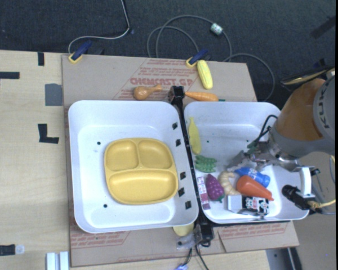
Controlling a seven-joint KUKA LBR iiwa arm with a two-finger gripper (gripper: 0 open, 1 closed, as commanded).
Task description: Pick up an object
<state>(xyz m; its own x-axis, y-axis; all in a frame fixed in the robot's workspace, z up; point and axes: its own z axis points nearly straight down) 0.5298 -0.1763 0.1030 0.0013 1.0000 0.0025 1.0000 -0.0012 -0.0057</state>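
Gripper (243,161) is reaching into the right bin (231,117), lower right of frame, above crowded toys; can't tell finger state. Toy carrot (253,187) and blue object (256,177) are lying touching, so the grasp is risking a slip or snagging two.

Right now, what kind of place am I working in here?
Most likely a robot test bench in a lab, not a kitchen: two white bins clamped on cardboard, toy food heaped in the right one, a yellow divided plate in the left, loose cables on dark carpet.
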